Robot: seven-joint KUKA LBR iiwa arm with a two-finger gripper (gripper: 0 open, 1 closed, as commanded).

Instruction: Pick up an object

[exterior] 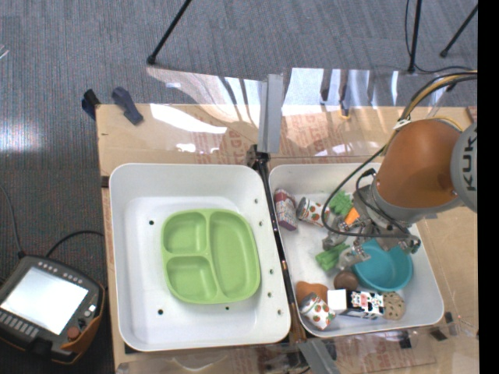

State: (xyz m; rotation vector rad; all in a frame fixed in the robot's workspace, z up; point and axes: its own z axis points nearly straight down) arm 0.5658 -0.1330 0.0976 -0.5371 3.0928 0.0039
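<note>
Over the right bin (433, 306) my jaws (355, 248) hang low, just left of the teal bowl (386, 269); whether they are open or closed I cannot tell. Green toys (331, 257) lie beside the bowl's left rim, right at my wrist. A patterned cup (319, 312) lies below-left of the bowl. The green plate (210, 255) sits well left of it, in the other bin (125, 209).
</note>
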